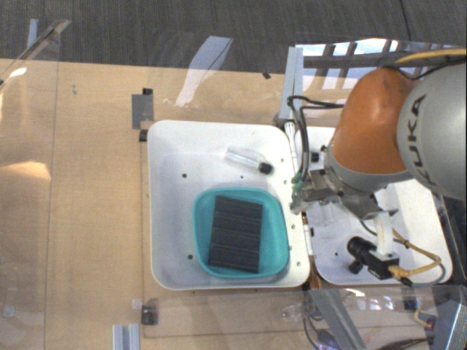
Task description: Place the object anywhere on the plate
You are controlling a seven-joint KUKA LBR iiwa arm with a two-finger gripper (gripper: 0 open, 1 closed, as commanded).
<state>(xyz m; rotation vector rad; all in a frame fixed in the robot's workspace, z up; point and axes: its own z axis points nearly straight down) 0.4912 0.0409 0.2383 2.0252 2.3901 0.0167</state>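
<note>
A teal plate [273, 228] sits in the left white bin [164, 217], toward its front. On the plate lies a dark grey ridged block [236, 233], flat and slightly tilted, covering most of the plate's middle. The gripper [311, 194] hangs under the grey and orange arm over the divide between the two bins, just right of the plate's right rim. It is apart from the block, and the wrist hides its tips.
A clear tube with a black cap [248, 160] lies in the left bin behind the plate. The right bin [332, 265] sits mostly under the arm. A metal frame [293, 79] stands behind the bins.
</note>
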